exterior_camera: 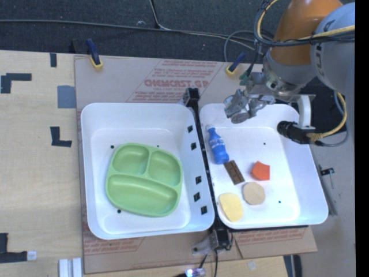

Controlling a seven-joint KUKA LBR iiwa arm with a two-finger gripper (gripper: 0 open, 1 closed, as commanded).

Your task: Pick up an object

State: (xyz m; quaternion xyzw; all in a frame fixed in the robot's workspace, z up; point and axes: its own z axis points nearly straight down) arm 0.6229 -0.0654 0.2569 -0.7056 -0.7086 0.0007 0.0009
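The right bin (300, 172) holds a blue bottle (217, 146) lying near its left wall, a brown bar (233, 171), an orange block (260, 171), a tan round piece (253, 193) and a yellow piece (231, 206). My gripper (237, 109) hangs over the far left part of this bin, above and behind the blue bottle, apart from all the objects. Nothing shows between its fingers.
The left bin (92, 154) holds a green divided plate (144, 179). A black divider with clips (198, 154) runs between the bins. Black cables (300, 133) hang by the right bin's far right edge. Blue-yellow clamps (94, 56) hold the cardboard.
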